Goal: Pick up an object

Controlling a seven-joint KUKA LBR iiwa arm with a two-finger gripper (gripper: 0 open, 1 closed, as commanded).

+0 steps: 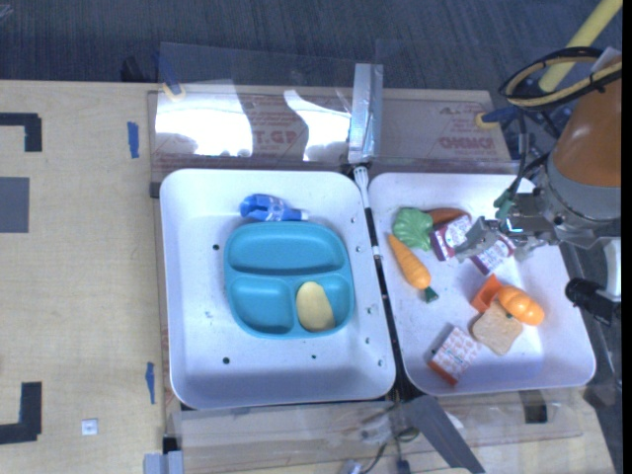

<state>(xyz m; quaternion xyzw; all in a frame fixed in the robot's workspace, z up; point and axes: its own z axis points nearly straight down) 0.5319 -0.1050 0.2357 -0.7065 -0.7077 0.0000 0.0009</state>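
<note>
One gripper [491,233] hangs over the right bin [573,368], reaching in from the right at the end of a grey arm [583,181] with an orange band; whether it is spread or pressed together cannot be told. Its tip sits at a crinkled maroon-and-white packet [456,237], which lies under and just left of it; the print on the packet is too small to read.

Taking that packet as the landmark: a green toy vegetable [413,228] touches its left edge, with a red piece [446,215] just above. A plastic carrot [411,266] with a green stem end lies below and left, slanting. Below and right are an orange fruit-shaped toy [519,306] and a tan bread-like slice [496,331], touching each other. Further below, near the bin's front wall, lies a small red-and-white patterned box [454,353].

Well to the packet's left, the left bin [193,363] holds a smooth turquoise divided tray [281,255]. A yellow potato-shaped toy [315,306] rests in the tray's lower right compartment. A blue object [267,207] lies just behind the tray.

Both bins are shallow, white and round-cornered. Behind them, brown cardboard [444,126] carries reddish lettering, unreadable.
</note>
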